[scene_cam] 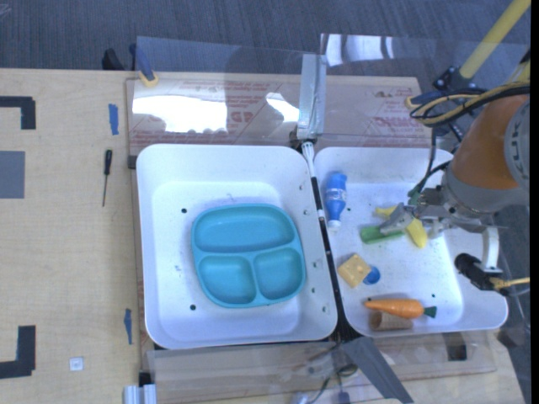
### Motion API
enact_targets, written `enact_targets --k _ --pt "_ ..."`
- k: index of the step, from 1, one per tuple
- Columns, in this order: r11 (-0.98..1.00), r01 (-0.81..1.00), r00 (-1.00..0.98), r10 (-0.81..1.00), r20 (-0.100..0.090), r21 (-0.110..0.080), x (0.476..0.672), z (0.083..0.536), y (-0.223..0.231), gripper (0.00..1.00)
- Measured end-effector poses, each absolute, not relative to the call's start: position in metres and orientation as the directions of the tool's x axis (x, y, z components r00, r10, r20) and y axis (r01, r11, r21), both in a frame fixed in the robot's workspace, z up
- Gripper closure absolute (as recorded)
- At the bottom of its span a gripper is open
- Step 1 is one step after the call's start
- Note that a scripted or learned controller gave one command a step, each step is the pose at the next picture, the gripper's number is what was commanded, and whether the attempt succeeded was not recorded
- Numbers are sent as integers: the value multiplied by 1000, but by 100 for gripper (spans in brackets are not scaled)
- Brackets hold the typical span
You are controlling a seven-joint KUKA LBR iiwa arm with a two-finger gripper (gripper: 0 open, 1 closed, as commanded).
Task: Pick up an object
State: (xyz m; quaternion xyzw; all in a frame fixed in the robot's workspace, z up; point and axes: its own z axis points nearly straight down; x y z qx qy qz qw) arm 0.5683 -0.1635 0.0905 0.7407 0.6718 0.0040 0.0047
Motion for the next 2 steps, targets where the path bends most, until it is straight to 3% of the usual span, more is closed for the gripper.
enact_targets --k 1,2 --pt "-98 995 98 995 1 15 570 100 -163 100" --pt "-98 995 98 995 2 13 569 99 -163 0"
